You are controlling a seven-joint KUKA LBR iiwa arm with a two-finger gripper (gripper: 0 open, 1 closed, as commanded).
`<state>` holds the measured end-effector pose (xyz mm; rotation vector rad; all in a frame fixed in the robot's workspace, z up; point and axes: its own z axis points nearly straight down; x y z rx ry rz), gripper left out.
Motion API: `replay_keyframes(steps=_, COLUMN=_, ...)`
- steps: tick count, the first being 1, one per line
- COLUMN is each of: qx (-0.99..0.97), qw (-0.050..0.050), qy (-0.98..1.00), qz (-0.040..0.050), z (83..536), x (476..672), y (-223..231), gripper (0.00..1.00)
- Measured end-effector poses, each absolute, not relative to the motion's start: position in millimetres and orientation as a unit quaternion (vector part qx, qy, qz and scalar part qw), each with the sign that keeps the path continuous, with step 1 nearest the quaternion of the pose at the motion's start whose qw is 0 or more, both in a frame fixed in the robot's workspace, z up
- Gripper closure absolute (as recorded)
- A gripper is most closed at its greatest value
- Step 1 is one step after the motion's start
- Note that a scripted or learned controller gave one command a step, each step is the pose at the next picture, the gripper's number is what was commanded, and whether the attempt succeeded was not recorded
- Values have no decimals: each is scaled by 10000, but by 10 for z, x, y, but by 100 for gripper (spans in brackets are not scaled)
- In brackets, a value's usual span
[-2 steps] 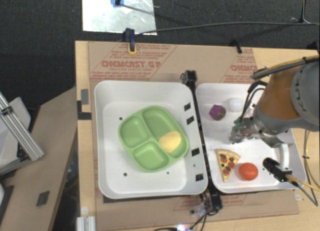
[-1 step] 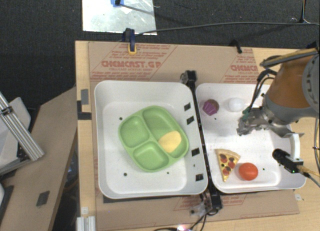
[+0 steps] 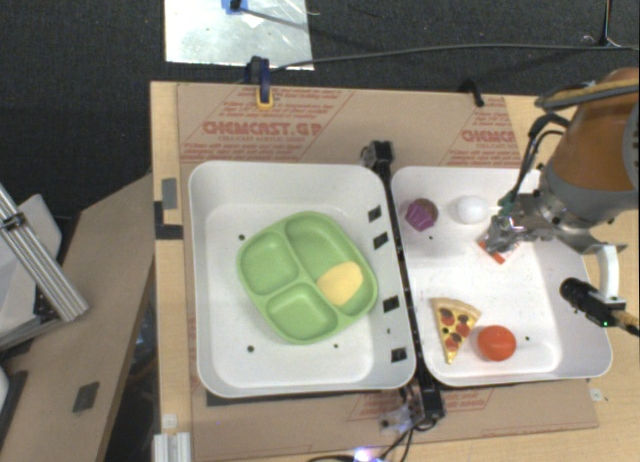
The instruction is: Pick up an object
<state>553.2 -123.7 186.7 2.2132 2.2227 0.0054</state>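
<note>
- Right bin (image 3: 575,350), nearest edge: one pizza slice (image 3: 454,326) at six o'clock, one red tomato (image 3: 496,342) touching or just beside it at five o'clock.
- Left bin (image 3: 215,280): one green divided plate (image 3: 290,275), holding one yellow piece (image 3: 341,282) in its three o'clock compartment.
- Pincer (image 3: 497,242) low over the right bin at two o'clock, above a small red thing; whether it is open or closed, I cannot tell.
- Far edge: one purple object (image 3: 421,215) at eleven o'clock, one white ball (image 3: 469,210) at twelve.
- These likely toy foods look light, stiff, smooth; the round ones may roll, so grip across their middles.
</note>
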Motion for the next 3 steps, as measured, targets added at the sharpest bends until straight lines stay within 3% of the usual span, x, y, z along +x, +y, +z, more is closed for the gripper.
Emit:
replay_keyframes(steps=1, qx=7055, qw=16, qy=7087, qz=13, z=2075, x=5544, y=-1238, gripper=100)
replay_keyframes(steps=3, qx=7039, qw=4, qy=7103, qz=15, z=2090, x=5748, y=-159, gripper=100)
